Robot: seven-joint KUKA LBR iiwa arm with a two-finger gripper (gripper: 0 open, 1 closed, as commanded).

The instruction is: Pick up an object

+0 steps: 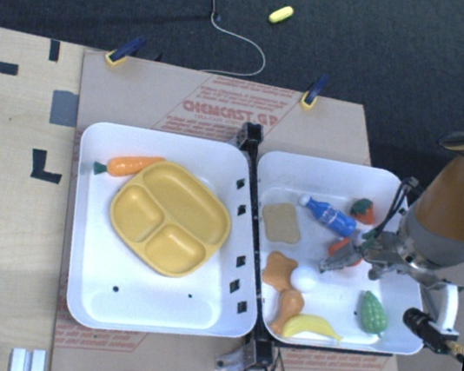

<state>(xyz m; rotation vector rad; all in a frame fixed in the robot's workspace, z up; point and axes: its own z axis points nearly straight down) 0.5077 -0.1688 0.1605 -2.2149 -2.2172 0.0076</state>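
Observation:
My gripper (340, 258) hangs low in the right bin (340, 174), its dark fingers pointing left. It sits just below a blue bottle with a red cap (329, 216). A white egg-like ball (306, 281) lies just left of and below the fingertips. Nothing shows between the fingers. Also in this bin are a tan flat piece (281, 222), an orange chunk (279, 269), a brown piece (290, 304), a yellow banana (311, 328), a green cob (373, 313) and a red-and-green fruit (363, 209).
The left bin (88, 200) holds a yellow divided tray (170, 218) and an orange carrot (129, 166) at its upper left. A black divider (248, 218) runs between the bins. The arm's body (451, 217) overhangs the right bin's right edge.

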